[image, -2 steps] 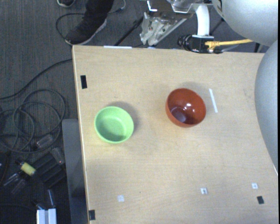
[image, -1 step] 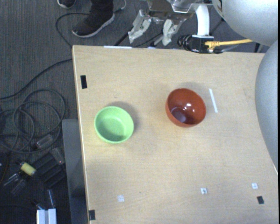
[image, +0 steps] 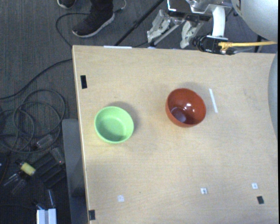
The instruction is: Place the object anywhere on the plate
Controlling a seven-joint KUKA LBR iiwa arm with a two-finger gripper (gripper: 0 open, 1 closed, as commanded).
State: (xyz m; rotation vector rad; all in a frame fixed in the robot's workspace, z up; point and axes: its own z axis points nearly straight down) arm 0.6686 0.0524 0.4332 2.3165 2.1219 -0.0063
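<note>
Green bowl [image: 114, 124] beside red bowl [image: 185, 107]

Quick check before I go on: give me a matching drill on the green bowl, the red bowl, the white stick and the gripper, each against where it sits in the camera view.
Things:
1. green bowl
2. red bowl
3. white stick
4. gripper

Places:
A. just right of the red bowl, lying on the board
B. top of the view, beyond the board's far edge
C. left part of the board
D. middle of the board

Pairs: 1-C, 2-D, 3-A, 4-B
</note>
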